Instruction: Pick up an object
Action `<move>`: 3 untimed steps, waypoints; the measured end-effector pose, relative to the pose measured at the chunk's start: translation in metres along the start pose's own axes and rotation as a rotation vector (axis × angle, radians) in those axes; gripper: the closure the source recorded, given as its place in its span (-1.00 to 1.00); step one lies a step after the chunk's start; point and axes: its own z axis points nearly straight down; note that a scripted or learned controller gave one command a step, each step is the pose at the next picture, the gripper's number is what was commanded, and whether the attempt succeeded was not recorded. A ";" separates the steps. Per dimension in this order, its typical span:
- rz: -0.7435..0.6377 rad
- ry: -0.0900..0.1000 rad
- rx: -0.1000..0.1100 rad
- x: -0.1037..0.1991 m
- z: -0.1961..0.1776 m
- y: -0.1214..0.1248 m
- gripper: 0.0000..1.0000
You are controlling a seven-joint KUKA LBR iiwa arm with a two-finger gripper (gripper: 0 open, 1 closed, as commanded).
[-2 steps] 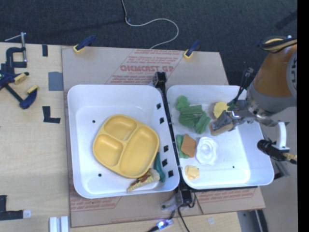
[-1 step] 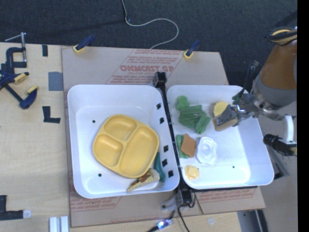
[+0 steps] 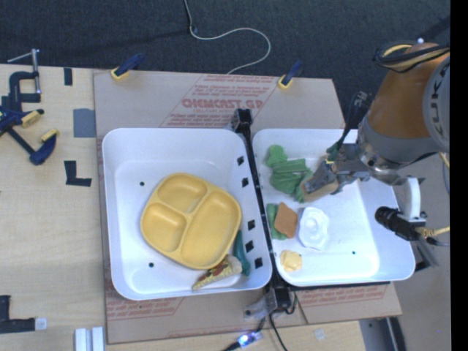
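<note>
**Gripper Poised Low Over Cluttered Right Bin**

The grey arm with its orange band is seen reaching in from the right, its gripper (image 3: 322, 183) brought down over the upper middle of the right bin (image 3: 365, 265). Whether the end effector is spread or closed cannot be told from this angle, and nothing can be confirmed as held. A tan shape is seen at the tip, but it cannot be settled whether that is part of the tool or a separate object.

The step in hand is judged to be the approach or the grasp itself; no object is seen lifted clear of the bin floor. Just beside the gripper, toward the divider, a green leafy toy (image 3: 285, 169) is lying, and it is judged the likeliest target. It is shown as a bumpy, irregular green mass, soft-looking, spread flat against the white floor. Below it, a brown wedge (image 3: 287, 220) is resting on a smaller green piece, with a white crumpled item (image 3: 314, 227) touching its right side and a small yellow block (image 3: 290, 261) near the front wall.

A firm closure followed by a straight lift would be called for next, with care that the neighbouring pieces are not dragged along.

In the left bin (image 3: 121, 196), a yellow divided plate (image 3: 191, 220) is seen, with a slim multicoloured item (image 3: 217, 273) at its lower edge.
</note>
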 end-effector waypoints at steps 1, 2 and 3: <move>-0.001 -0.001 0.001 0.062 0.000 -0.010 1.00; -0.002 -0.001 0.001 0.120 -0.002 -0.017 1.00; 0.000 -0.002 0.001 0.170 -0.001 -0.017 1.00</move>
